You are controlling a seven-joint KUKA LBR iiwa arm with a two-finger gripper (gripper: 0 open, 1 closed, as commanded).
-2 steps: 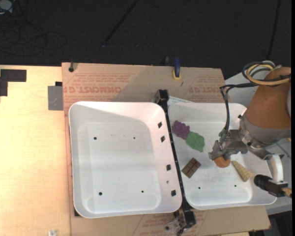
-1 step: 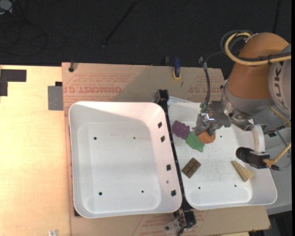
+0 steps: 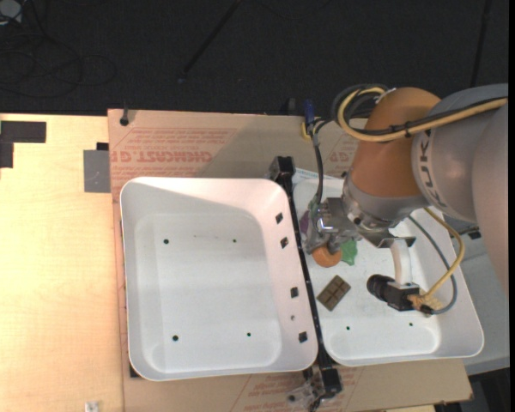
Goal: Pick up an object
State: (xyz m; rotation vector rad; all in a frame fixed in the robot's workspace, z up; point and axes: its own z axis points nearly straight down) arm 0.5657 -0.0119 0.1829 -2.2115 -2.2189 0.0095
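Over the right bin [image 3: 446, 342], the gripper [image 3: 330, 230] hangs low near the wall shared with the left bin [image 3: 197, 354]; whether it is spread or closed cannot be told. Just below it in the view lie one orange object [image 3: 326, 257] and one green object [image 3: 350, 251], side by side. One brown square block [image 3: 333, 293] lies nearby, apart from both.

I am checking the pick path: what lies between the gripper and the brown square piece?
In the camera view, an orange object lies between the gripper and the brown square piece, with a green object beside it.
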